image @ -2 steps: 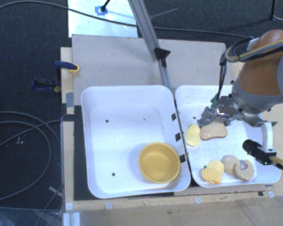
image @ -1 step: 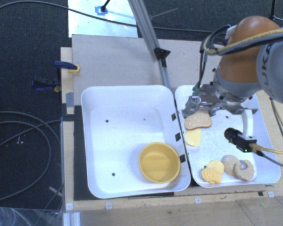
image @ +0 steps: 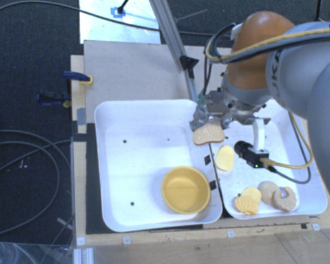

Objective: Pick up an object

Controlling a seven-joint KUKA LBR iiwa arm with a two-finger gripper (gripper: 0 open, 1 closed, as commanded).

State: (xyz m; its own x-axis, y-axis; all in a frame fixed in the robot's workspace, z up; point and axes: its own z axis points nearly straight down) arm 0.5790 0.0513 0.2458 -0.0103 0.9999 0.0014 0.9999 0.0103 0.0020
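Nearest: yellow bowl, upright, in the near-right corner of the left bin. Across the divide, at the near end of the right bin, a ridged yellow piece lay touching two tan biscuit-like pieces.

Farther in: a pale yellow slice lay flat, just beside the shared rim.

Beyond it: the bread slice sat over the join between the two bins, directly under the gripper, its far edge meeting the gripper's tip. The wrist hid the tip, so I could not tell whether the claw was wide or narrow, or whether the bread was gripped or only touched.

Judged step: at the grasp on the bread slice, lift not yet shown. The next move would call for a sure pinch on a thin, flat piece, then a straight rise clear of both rims; the slice looked likely to tilt or slip.

Farthest: blue clamp on the bench's left edge.
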